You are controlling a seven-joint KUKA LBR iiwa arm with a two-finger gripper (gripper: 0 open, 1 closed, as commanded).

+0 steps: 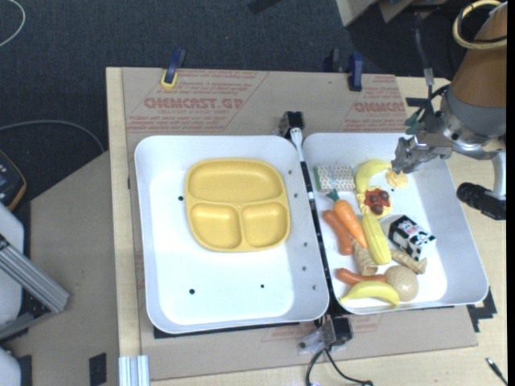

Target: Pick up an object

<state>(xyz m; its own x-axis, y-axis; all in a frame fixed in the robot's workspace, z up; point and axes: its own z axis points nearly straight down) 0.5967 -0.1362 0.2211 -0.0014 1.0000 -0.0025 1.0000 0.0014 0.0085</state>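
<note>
End effector [405, 158] low over right bin [459, 215], far side, by banana [372, 170]; open or shut, cannot tell. Nothing seen held. Pick not done; toy food [366, 240] piled in that bin.

light: bright, even | shadows: faint; soft | focus: slightly soft

Two white bins side by side on the desk [241, 95]. Left bin [161, 288] holds a yellow divided tray [238, 203], three compartments. Right bin [459, 248] holds toy food clustered along its left half: carrot [348, 222], corn [375, 240], banana [370, 293], small black-and-white cow [407, 235]. Pincer [402, 158] hangs over the right bin's upper part, beside a yellow piece [370, 170].
</note>
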